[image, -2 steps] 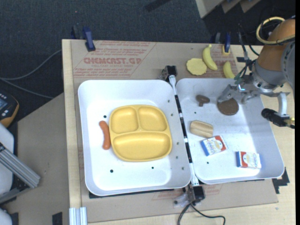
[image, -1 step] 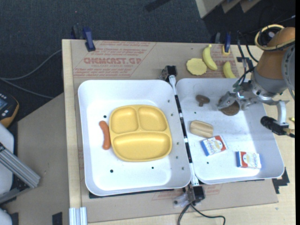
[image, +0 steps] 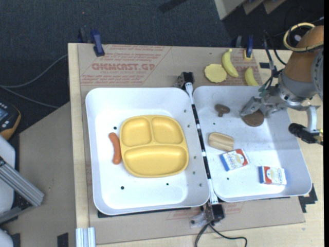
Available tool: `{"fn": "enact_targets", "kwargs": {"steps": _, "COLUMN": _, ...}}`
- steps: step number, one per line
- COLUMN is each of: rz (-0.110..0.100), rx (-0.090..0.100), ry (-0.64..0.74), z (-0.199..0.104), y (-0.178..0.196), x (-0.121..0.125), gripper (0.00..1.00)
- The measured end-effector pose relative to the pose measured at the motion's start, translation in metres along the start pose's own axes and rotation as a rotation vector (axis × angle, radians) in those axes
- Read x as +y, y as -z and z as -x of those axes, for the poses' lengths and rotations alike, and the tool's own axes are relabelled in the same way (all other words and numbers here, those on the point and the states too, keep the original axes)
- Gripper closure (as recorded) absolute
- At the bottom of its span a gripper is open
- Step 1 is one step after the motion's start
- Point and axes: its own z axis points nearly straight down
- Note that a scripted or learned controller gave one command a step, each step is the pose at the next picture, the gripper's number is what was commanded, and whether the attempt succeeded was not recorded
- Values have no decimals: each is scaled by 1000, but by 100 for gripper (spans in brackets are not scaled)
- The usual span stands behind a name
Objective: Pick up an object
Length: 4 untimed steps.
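Reaching in from the right, the gripper [image: 253,108] is hanging low over the upper part of the right bin [image: 298,161], its grey fingers [image: 248,108] spread apart and straddling the top of a round brown object [image: 253,119] that is lying on the bin floor; whether they are actually touching it is too hard to judge. Just to the left, a small brown mushroom-like piece [image: 222,108] is sitting apart from it. Lower down, a tan bread roll [image: 221,141] is lying near the bin's left wall, with two small blue-and-white cartons [image: 234,160] [image: 271,175] resting below and to the right. Beyond the bin's top edge, a yellow wavy disc [image: 216,73] and two bananas [image: 230,64] [image: 251,76] are lying on the bench. Across in the left bin [image: 97,138], a yellow divided tray [image: 153,145] is sitting in the middle with an orange sausage [image: 115,147] lying just beside its left edge.
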Motion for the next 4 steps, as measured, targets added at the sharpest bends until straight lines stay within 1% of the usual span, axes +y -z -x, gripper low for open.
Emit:
{"fn": "enact_targets", "kwargs": {"steps": 1, "rz": 11, "rx": -12, "ry": 2, "z": 3, "y": 14, "x": 2, "gripper": 100}}
{"fn": "enact_targets", "kwargs": {"steps": 2, "rz": 6, "rx": -13, "ry": -1, "z": -29, "y": 7, "x": -30, "gripper": 100}}
{"fn": "enact_targets", "kwargs": {"steps": 3, "rz": 5, "rx": -12, "ry": -2, "z": -29, "y": 5, "x": -30, "gripper": 0}}
{"fn": "enact_targets", "kwargs": {"steps": 4, "rz": -4, "rx": 4, "ry": 1, "z": 0, "y": 0, "x": 8, "gripper": 0}}
